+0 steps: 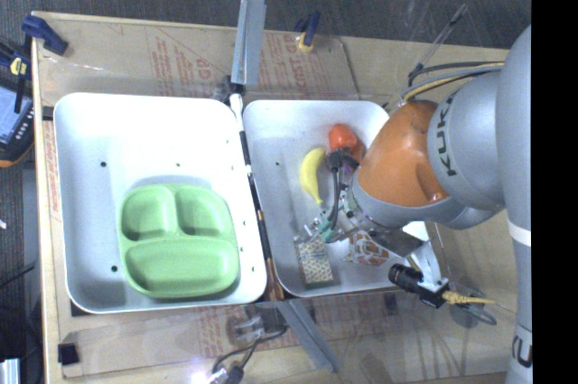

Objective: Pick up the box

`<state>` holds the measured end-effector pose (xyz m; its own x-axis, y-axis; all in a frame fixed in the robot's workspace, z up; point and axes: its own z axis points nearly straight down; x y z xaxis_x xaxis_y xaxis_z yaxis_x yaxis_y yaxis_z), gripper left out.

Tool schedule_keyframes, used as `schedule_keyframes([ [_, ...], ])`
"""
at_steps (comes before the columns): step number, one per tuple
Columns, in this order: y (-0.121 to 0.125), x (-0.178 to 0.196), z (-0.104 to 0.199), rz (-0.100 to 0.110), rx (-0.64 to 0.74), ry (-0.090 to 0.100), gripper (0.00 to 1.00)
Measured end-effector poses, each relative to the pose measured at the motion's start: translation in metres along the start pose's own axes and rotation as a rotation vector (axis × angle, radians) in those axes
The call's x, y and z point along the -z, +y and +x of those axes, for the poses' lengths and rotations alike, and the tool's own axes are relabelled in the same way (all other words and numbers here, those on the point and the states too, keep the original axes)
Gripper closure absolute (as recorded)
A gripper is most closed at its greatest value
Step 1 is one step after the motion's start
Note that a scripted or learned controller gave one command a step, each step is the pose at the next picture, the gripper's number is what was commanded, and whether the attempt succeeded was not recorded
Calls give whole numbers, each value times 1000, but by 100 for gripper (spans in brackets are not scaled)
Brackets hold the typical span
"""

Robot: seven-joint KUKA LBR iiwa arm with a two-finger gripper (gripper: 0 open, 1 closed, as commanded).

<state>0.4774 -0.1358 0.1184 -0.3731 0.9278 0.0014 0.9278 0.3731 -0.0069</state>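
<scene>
A small box (pixel 314 263) with a speckled grey-and-yellow pattern lies near the front wall of the right bin (pixel 271 183). My gripper (pixel 324 230) hangs low in that bin, just above the box's far end and close to it. The grey arm with its orange band (pixel 402 165) covers the right half of the bin.
A yellow banana (pixel 312 173) and a red-orange object (pixel 342 137) lie further back in the right bin. A white item with orange print (pixel 366 249) sits right of the box. A green divided tray (pixel 179 239) rests in the left bin (pixel 90 156).
</scene>
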Motion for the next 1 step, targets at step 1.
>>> schedule_keyframes([
  [1, 0, 0, 0, 0, 1, 0, 0],
])
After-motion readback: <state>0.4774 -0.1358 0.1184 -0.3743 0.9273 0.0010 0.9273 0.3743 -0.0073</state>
